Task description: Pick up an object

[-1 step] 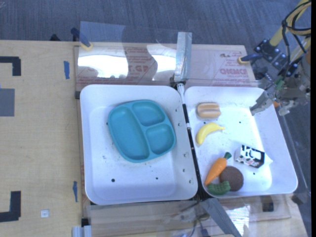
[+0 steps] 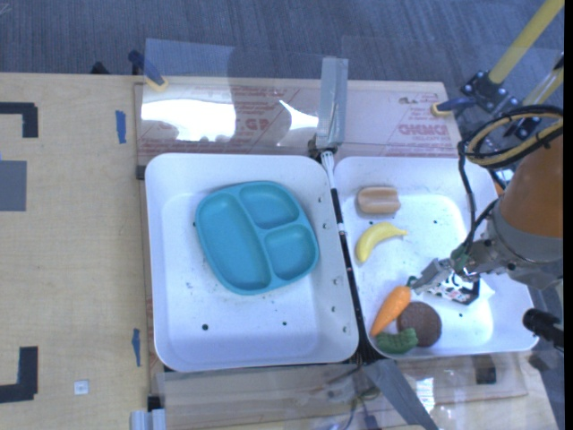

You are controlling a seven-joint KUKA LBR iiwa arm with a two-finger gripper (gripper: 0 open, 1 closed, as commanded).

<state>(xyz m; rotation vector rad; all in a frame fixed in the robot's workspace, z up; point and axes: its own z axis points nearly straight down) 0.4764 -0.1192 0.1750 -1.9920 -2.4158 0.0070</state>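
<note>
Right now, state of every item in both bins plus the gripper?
Blue tray: flat in the left bin, compartments bare.
Bun: lying in the right bin, untouched.
Banana: lying below the bun.
Carrot: lying tilted, against the brown ball.
Gripper: low above the carrot's tip, holding nothing visible.

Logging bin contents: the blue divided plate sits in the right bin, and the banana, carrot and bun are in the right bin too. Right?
Not quite. The camera view shows the blue divided plate in the left bin. The banana, carrot and bun are in the right bin, as you said.
</note>
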